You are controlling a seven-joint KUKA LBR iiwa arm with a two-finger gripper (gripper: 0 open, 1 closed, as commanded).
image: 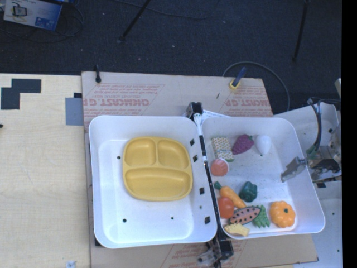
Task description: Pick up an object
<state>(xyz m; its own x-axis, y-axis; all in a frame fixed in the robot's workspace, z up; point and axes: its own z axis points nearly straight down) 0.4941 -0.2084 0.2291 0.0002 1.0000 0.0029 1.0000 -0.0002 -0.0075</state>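
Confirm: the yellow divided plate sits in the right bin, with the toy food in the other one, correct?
Not quite. The camera view shows the yellow plate in the left bin; the toy food lies in the right bin.

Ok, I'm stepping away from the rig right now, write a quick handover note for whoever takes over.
Gripper: at the right edge of the right bin, above the bin floor, nothing between its fingers.
Toy food sits in the right bin's left and lower part: purple grapes, white piece, carrot, tomato, green piece, orange pumpkin.
Yellow divided plate lies in the left bin.
Done: nothing picked.
Left: choose an object, grasp, lift.
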